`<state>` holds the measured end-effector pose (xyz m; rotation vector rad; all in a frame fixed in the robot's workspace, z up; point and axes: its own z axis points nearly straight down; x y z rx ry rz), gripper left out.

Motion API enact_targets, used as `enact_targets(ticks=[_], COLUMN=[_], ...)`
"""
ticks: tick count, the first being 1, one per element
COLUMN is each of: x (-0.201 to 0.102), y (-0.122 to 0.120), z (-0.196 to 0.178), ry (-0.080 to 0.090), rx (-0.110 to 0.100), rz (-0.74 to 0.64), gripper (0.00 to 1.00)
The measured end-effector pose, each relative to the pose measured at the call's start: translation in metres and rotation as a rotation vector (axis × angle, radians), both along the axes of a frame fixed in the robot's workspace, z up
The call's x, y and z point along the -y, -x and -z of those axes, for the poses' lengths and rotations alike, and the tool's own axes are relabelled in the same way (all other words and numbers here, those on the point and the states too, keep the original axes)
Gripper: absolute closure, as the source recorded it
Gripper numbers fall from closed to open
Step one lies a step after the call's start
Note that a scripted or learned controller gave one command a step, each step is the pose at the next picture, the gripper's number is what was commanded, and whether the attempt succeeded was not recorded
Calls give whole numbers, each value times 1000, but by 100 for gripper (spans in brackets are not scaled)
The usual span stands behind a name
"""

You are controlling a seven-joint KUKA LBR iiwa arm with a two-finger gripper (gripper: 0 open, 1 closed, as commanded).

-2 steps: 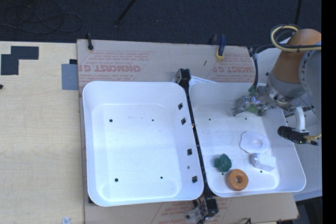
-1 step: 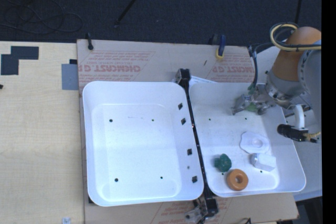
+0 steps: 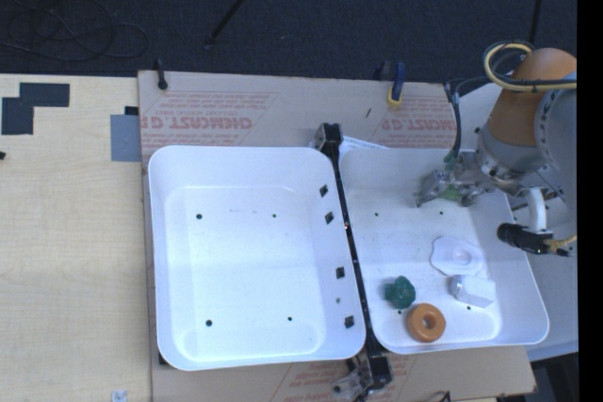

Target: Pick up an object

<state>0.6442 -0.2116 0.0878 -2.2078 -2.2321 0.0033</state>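
The orange ring (image 3: 426,323) near the front of the right bin (image 3: 528,320) looks light and firm, easy to pinch across its rim, while the gripper (image 3: 443,186) hangs above the bin's back, maybe slightly open, holding nothing.

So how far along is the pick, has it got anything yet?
Nothing looks picked yet. The orange ring, green object, white disc and small grey-white piece all lie on the floor of the right bin. The hand sits over that bin's far part, apart from them, with nothing visible in it. Left: move to an object, grasp and lift.
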Motion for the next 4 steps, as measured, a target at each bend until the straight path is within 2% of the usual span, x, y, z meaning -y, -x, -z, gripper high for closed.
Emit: enact_targets(ticks=[2,3,4], x=[0,0,0], y=[0,0,0], z=[0,-10,-9], ry=[0,0,0], rx=[0,-4,-3], rz=[-1,-5,-6], gripper=[0,100,0])
